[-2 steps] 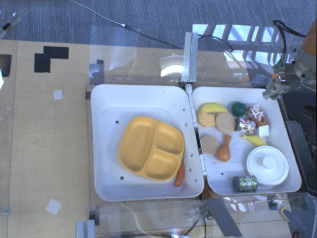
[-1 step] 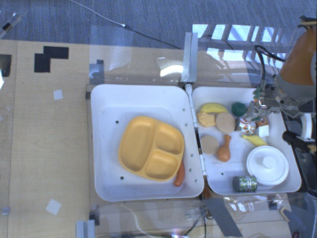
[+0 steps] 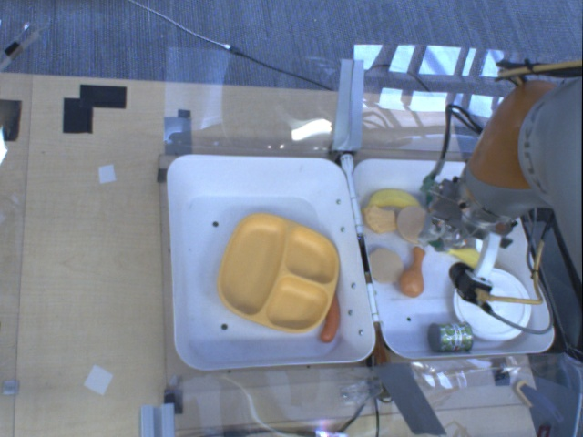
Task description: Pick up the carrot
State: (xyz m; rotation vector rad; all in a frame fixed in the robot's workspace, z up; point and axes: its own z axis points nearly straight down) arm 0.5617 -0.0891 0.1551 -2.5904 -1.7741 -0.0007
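Observation:
The carrot (image 3: 330, 320) is a small orange stick in the left bin (image 3: 196, 244). It lies by the lower right corner of the yellow divided plate (image 3: 278, 271), close to the bin's right wall. My gripper (image 3: 444, 224) hangs over the right bin (image 3: 537, 340), above its upper middle and next to a tan round piece (image 3: 411, 222). It is well to the right of the carrot and apart from it. The grey arm with its orange band (image 3: 501, 144) comes in from the upper right.
The right bin holds a yellow banana (image 3: 390, 198), a yellow-orange round piece (image 3: 380, 218), a pale disc (image 3: 385, 262), an orange-brown drumstick-shaped toy (image 3: 413, 275), a green can (image 3: 451, 337) and a white dish (image 3: 496, 309). A cable loops over the dish.

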